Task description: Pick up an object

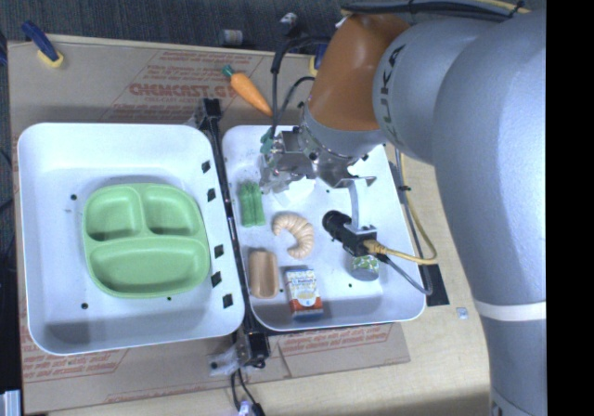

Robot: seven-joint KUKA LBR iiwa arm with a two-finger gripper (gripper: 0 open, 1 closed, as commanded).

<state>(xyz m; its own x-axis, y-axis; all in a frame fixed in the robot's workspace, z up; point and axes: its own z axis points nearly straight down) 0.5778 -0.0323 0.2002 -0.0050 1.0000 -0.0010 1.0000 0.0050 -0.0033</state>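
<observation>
Cardboard (167, 80) is seen spread over the bench (436, 368), and two shallow white bins are set on it side by side. The left bin (46, 173) is taken up by a green divided plate (144, 238), laid flat near its middle. The right bin (401, 298) is reached into by the grey arm (445, 80), whose orange band (348, 80) is seen above the bin's 12 o'clock edge.

The gripper (281, 168) is placed low over the right bin's 10 o'clock corner. Whether it is clenched or released cannot be told from this slant, and nothing is seen grasped in it.

Four things are left lying on the right bin's floor. A green block (251, 203) is found just at 7 o'clock from the gripper, close beside the bin's 9 o'clock wall. A croissant (295, 230) is laid near the bin's middle, at 5 o'clock from the gripper and apart from it. A tan bun (263, 272) is set toward the 7 o'clock corner, and a small printed box (303, 292) is placed just beside it, near the 6 o'clock wall.

A carrot (249, 92) is laid on the cardboard outside both bins, at 11 o'clock from the gripper. A blue and yellow clamp (42, 43) is fixed at the cardboard's 10 o'clock corner.
</observation>
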